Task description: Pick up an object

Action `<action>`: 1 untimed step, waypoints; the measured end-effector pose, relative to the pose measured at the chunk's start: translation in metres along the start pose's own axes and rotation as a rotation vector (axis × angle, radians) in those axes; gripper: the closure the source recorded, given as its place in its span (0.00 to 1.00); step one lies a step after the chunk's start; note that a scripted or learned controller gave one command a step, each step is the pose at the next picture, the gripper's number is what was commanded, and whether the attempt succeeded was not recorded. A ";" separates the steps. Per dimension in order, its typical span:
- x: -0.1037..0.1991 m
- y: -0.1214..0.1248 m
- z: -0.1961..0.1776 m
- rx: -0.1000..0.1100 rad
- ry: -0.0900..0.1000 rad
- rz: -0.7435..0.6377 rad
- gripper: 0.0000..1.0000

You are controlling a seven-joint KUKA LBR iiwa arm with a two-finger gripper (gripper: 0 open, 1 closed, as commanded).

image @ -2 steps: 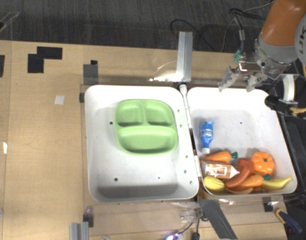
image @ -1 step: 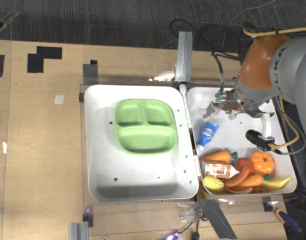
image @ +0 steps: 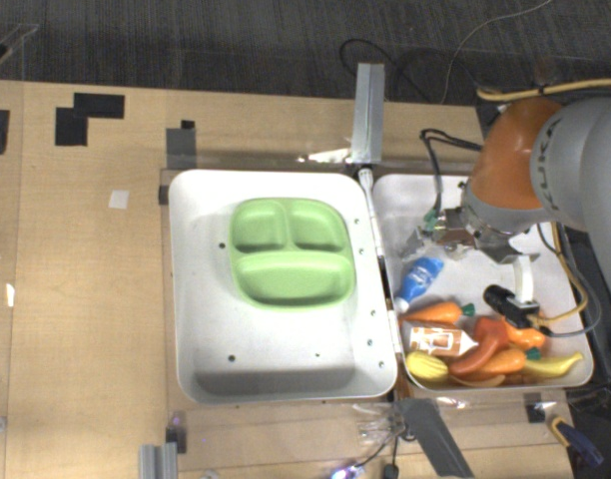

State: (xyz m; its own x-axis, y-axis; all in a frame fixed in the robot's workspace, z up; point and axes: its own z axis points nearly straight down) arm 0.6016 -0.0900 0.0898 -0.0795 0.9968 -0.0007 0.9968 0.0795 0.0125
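Over the right bin (image: 397,200) hangs my gripper (image: 442,232), low above the bin's middle. A blue bottle (image: 417,277) lies just below and left of it, apart from it. Piled along the bin's front edge are an orange carrot (image: 433,313), a small white and orange carton (image: 440,341), a red pepper-like piece (image: 482,349), a yellow round fruit (image: 425,368) and a yellow banana (image: 557,365). Nothing shows held in the gripper. The arm's grey body and orange band cover the bin's right rear part.
The left bin (image: 201,367) holds a green divided plate (image: 289,249) near its middle. A grey metal post (image: 368,118) stands behind the seam between the bins. The far half of the right bin's floor is bare white.
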 end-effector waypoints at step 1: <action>0.001 0.003 -0.012 -0.008 0.002 0.000 1.00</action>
State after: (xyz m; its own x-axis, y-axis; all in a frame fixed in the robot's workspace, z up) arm 0.6041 -0.0884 0.1022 -0.0798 0.9968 0.0009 0.9966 0.0798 0.0203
